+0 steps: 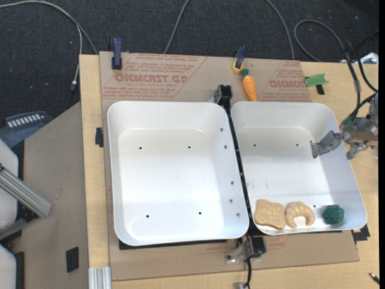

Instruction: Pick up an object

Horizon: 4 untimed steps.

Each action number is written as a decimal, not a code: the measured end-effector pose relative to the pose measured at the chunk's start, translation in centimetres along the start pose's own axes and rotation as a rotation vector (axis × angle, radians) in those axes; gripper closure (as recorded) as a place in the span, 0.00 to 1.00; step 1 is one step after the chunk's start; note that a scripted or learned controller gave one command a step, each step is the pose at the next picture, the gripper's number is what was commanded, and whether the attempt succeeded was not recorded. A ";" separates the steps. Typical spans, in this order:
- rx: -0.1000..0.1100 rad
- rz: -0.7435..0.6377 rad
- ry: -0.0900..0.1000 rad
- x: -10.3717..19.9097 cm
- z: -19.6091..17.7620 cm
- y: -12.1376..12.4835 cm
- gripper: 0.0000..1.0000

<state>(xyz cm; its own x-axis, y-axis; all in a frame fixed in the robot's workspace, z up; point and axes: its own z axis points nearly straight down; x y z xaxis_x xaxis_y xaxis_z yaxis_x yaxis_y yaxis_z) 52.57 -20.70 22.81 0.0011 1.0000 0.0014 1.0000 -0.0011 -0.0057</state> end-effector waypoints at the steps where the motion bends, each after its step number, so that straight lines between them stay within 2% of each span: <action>1: -0.006 -0.001 -0.001 0.0 -0.3 0.1 0.00; 3: -0.002 -0.002 0.000 1.7 10.6 0.2 0.00; 4: -0.003 -0.001 -0.001 1.8 14.5 0.1 0.00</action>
